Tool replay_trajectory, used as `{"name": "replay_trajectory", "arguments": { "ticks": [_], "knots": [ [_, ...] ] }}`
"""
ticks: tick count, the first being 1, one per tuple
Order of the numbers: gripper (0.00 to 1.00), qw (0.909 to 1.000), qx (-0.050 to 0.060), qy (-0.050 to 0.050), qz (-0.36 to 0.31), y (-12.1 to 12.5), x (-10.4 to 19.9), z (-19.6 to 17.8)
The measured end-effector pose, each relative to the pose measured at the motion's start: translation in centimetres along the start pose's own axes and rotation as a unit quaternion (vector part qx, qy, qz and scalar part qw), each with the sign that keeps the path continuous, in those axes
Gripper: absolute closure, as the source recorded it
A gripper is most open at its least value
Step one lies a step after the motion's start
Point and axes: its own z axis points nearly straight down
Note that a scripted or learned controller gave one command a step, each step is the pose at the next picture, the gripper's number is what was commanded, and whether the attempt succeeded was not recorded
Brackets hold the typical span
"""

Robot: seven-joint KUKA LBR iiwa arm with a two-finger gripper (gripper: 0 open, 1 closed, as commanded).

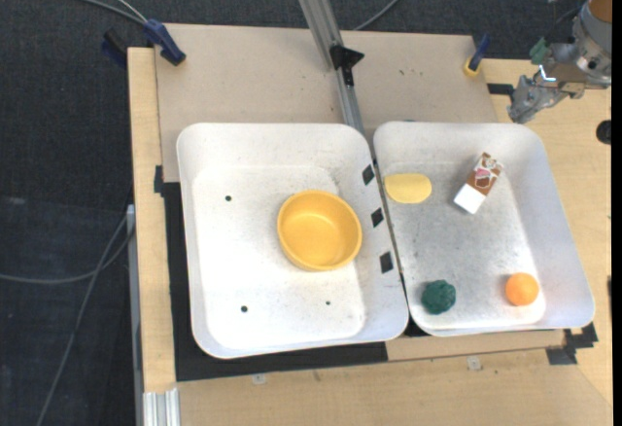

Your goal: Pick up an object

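Left bin holds yellow bowl; right bin holds carton, orange ball, green ball; gripper state unreadable.

no text, number or brand can be read anywhere. the small carton in the right bin carries a brown and white printed pattern, but it is too small and blurred to make out.

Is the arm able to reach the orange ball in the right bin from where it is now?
Probably yes. The orange ball lies alone near the right bin's front corner, nothing over it, and the end effector hangs beyond the far rim.
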Motion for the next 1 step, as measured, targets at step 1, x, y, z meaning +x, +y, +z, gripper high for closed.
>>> {"name": "replay_trajectory", "arguments": {
  "ticks": [1],
  "knots": [
    [1.0, 1.0, 0.004, 0.001, 0.0, 0.2, 0.36, -0.34]
  ]
}}
